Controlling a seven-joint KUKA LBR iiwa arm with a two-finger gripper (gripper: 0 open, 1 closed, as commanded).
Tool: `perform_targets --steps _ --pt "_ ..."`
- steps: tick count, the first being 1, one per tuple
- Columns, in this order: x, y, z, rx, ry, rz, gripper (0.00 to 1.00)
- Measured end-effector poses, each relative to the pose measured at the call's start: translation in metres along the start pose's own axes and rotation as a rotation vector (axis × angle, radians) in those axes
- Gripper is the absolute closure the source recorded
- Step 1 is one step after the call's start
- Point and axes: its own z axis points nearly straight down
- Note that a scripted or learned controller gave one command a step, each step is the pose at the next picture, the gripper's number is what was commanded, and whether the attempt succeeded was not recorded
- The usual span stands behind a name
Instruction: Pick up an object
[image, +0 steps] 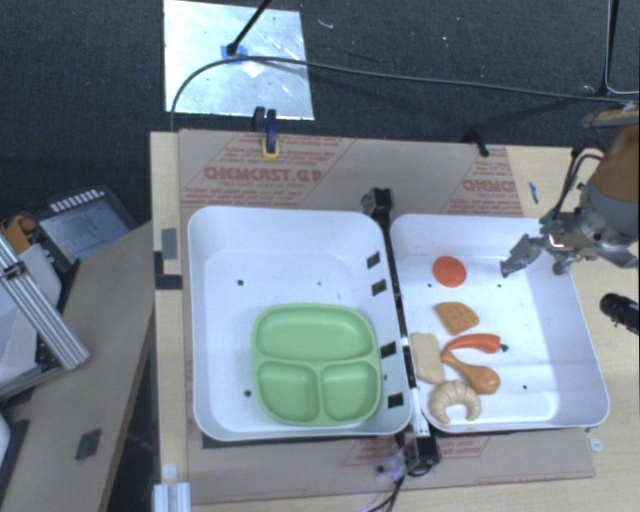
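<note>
The gripper (540, 252) hangs over the upper right part of the right bin (575, 340), at the end of the grey arm (610, 200), and whether it is open or closed cannot be told; nothing is seen in its grasp. Well to its left in that bin lie a red disc (449, 270), a tan wedge (456, 317), an orange carrot (473, 344), a pale cracker (427, 357), a brown pear shape (476, 375) and a croissant (455, 400). The left bin (215, 270) holds a green divided plate (316, 362).
</note>
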Motion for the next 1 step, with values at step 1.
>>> perform_targets --steps 1 --pt "0.0017 0.0042 0.0418 -0.002 0.000 -0.001 0.00"
